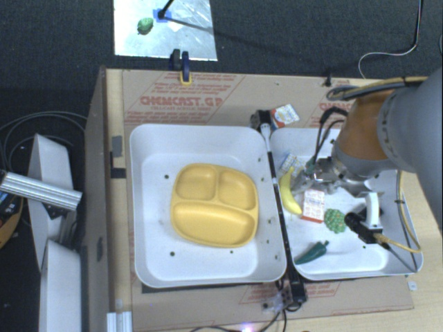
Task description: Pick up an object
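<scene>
The right bin holds a yellow banana against its left wall. Beside it lies a red-and-white carton, then a green bumpy ball, with a dark green pepper near the front. A small white packet lies at the back left. My gripper is low in this bin, just right of the banana and above the carton's top edge. The grey arm with its orange band hides the bin's back right part.
The left bin carries a yellow divided plate. A small red-and-white packet lies on the cardboard behind the bins. A black and yellow cable trails over the right bin's front right.
</scene>
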`<state>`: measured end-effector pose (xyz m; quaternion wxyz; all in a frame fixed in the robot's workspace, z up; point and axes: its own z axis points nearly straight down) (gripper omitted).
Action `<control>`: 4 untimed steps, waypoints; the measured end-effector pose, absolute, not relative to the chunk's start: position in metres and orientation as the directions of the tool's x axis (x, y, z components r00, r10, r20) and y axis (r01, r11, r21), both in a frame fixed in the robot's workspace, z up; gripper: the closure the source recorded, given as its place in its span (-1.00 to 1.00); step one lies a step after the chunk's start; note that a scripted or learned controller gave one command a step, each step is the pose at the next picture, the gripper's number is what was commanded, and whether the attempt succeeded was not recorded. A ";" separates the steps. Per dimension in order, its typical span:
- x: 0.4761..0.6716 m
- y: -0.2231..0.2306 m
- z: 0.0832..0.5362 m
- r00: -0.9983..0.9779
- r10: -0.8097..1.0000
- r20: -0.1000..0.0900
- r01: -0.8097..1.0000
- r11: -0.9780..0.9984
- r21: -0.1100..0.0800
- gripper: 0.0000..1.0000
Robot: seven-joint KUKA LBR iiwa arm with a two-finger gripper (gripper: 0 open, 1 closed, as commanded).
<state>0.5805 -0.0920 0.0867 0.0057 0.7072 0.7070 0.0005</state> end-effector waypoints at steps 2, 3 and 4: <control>0.594 -0.110 0.084 -0.002 1.000 0.000 1.000 0.002 0.000 -1.00; 0.660 -0.108 0.084 -0.005 1.000 -0.001 1.000 0.005 -0.011 -1.00; 0.608 -0.014 0.186 -0.006 1.000 0.002 1.000 0.006 0.005 -1.00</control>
